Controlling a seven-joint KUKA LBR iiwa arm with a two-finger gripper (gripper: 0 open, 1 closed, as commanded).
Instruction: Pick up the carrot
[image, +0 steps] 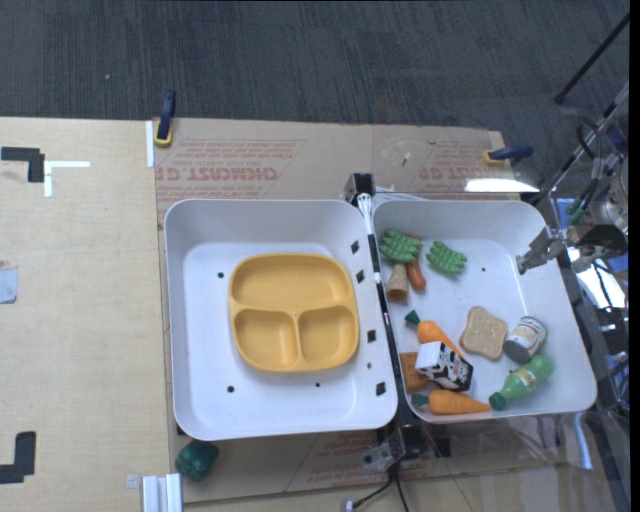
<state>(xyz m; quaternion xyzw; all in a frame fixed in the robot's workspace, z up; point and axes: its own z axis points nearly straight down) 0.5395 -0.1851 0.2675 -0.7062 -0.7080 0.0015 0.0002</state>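
1. The counter (80, 330) is covered at its middle by a cardboard sheet (300, 160), on which two white bins are set side by side. The task is judged to be at its start: no carrot is lifted, and the whole pick is left to be done.

2. The left bin (190, 330) is taken up by a yellow divided plate (293, 310), laid near its centre; nothing is seen in the plate's three compartments.

3. The right bin (500, 265) is loaded with small toy foods. The arm (600, 230) is seen at this bin's right edge, well apart from the carrots; whether the claw is open or closed cannot be told.

4. A carrot (456, 403) is laid flat along the right bin's near edge, leaf end to the left. A second, smaller carrot (432, 331) is found near the bin's middle, just above a black-and-white carton (447, 366).

5. A green bottle (522, 381) is laid at the near right corner, a tin can (524, 338) beside it, and a toast slice (485, 333) to the left of the can.

6. Two green vegetable pieces (400, 245) (446, 259) are placed toward the far left corner.

7. A dark green object (197, 459) is left on the cardboard, outside the left bin's near left corner.
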